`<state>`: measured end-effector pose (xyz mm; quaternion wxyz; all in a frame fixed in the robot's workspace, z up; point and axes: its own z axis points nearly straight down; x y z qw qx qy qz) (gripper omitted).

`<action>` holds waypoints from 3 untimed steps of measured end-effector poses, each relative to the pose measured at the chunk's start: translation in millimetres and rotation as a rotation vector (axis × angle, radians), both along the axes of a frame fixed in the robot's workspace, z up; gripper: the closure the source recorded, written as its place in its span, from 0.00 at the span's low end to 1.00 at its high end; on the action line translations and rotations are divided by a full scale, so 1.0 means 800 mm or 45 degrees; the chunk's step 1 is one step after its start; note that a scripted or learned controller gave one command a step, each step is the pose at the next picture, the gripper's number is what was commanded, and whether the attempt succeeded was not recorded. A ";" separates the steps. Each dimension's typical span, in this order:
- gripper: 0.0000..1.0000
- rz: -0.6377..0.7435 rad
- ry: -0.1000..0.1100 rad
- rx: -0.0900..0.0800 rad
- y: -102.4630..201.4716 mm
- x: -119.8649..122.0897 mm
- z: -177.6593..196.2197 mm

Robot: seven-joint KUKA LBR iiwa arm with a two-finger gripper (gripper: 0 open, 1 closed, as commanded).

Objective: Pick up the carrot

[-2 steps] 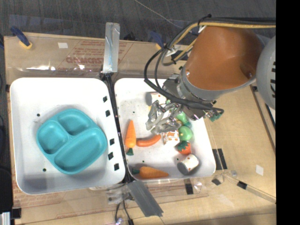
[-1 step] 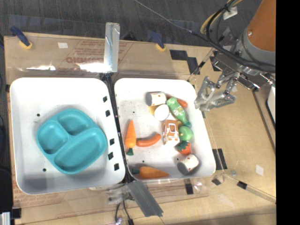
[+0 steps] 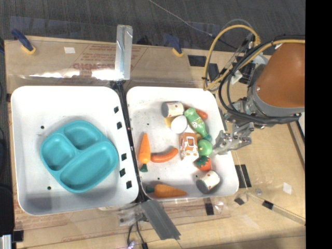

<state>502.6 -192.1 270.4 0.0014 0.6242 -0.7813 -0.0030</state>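
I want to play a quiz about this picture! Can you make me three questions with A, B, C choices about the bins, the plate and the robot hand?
1. Where is the blue plate?
A. In the left bin
B. In the right bin
C. On the floor

2. What colour are the bins?
A. Red
B. White
C. Black

3. Where is the gripper now?
A. Over the blue plate
B. At the right bin's right edge
C. Under the bench

Answers: 1 A, the plate lies in the left bin. 2 B, both bins have white walls. 3 B, the gripper hangs at the right edge of the right bin, beside the toys, apart from the carrot.
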 end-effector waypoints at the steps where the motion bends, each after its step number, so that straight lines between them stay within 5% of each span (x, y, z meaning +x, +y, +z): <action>1: 1.00 0.561 -0.011 -0.003 -0.014 -0.008 0.002; 2: 1.00 1.098 -0.013 -0.005 -0.013 -0.006 0.120; 3: 1.00 1.388 -0.004 0.008 0.012 -0.033 0.041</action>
